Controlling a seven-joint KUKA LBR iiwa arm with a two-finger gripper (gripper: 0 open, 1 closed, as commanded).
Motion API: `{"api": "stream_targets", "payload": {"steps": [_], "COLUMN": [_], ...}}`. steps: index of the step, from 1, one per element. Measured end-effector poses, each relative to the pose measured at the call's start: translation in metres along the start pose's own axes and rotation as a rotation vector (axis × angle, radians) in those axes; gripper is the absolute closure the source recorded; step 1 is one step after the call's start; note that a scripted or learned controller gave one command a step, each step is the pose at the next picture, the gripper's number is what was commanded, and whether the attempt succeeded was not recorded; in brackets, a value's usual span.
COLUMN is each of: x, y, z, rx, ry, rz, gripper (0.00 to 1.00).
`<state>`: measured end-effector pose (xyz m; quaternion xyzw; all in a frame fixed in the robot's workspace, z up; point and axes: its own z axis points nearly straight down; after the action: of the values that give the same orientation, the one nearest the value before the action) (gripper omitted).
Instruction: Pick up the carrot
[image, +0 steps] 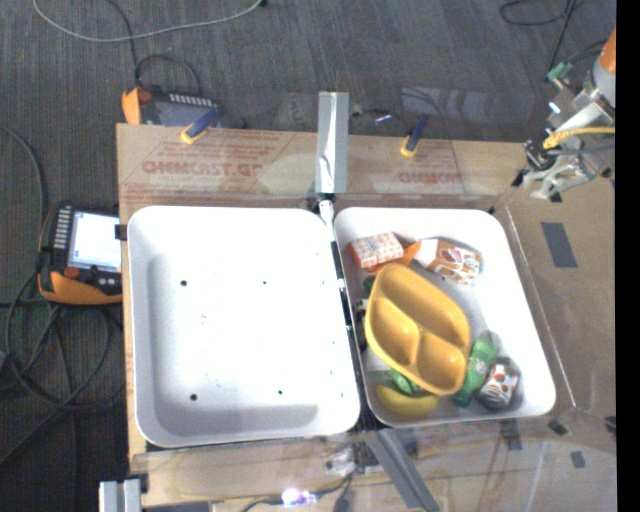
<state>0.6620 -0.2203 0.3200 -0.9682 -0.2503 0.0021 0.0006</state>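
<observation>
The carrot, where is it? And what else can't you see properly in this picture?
- Carrot: I cannot pick it out in the camera view; the yellow tray covers much of the right bin.
- Yellow thing and green thing: partly under the tray, so I cannot tell what they are.
- Robot arm: cut off by the top right corner, too small to read.

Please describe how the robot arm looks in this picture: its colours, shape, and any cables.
At the top right corner, the pale grey arm with an orange patch carries a yellow cable and a small green part. The whitish gripper parts look small and blurred.
</observation>
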Motion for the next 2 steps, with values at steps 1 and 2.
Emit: {"api": "stream_targets", "payload": {"steps": [1,2], "x": [0.0004,0.0008], "y": [-0.0006,-0.0011], "z": [-0.0085,-0.0168], "rx": [-0.001,-0.001], "ry": [-0.006,-0.011], "rz": [-0.002,-0.004], "gripper": [1.00,1.00]}}
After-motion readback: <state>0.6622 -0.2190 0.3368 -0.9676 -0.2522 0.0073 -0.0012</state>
